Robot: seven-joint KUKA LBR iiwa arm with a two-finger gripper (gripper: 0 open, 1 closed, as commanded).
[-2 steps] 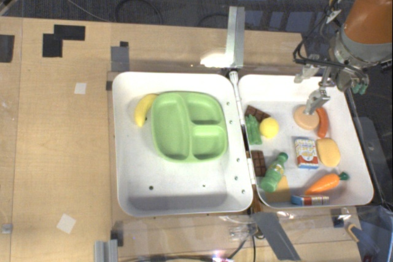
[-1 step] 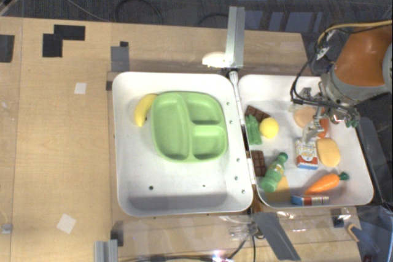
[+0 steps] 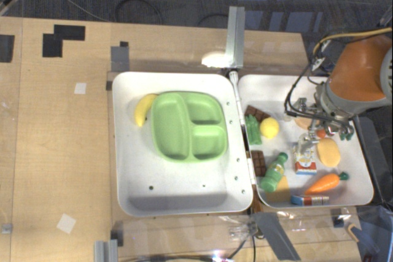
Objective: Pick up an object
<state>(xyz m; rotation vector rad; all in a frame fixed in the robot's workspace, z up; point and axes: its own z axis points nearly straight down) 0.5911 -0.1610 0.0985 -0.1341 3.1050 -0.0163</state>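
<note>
- Silvery gripper hangs over the right bin, above a small carton; I cannot tell its state or whether it touches.
- Right bin also holds carrot, lemon, green bottle.
- Left bin holds green tray, banana.

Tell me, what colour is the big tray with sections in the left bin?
The divided tray is light green, seen clearly in the camera view.
</note>
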